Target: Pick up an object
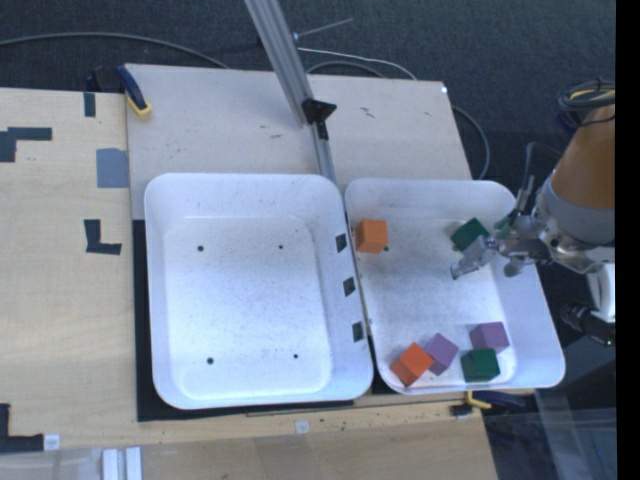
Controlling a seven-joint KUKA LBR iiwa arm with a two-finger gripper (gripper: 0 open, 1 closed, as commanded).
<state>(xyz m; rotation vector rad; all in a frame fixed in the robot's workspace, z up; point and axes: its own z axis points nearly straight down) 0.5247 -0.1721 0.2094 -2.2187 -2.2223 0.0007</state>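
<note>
I see the arm [585, 183] reaching in from the right, its orange band above the wrist, with the claw [478, 255] low over the right bin [455, 190], near that bin's upper right part. I cannot tell from here whether the claw is spread or pressed together; the metal parts blur against the white floor. A dark green block [467, 233] lies just beside the claw, at its upper left, close enough that I cannot say if they touch, and I do not see it pinched.

In the same bin an orange block [372, 236] sits alone near the left wall, well apart from the claw. Along the near edge I count four more: an orange block [411, 364], a purple block [441, 351] touching it on the right, then a second purple block [489, 336] with a green block [480, 365] just in front of it.

The left bin [160, 268] lies beside the right one on the tabletop [60, 198]. A slanted metal rail [280, 43] crosses the far side, and a yellow-and-blue clamp [133, 90] sits at the upper left.
</note>
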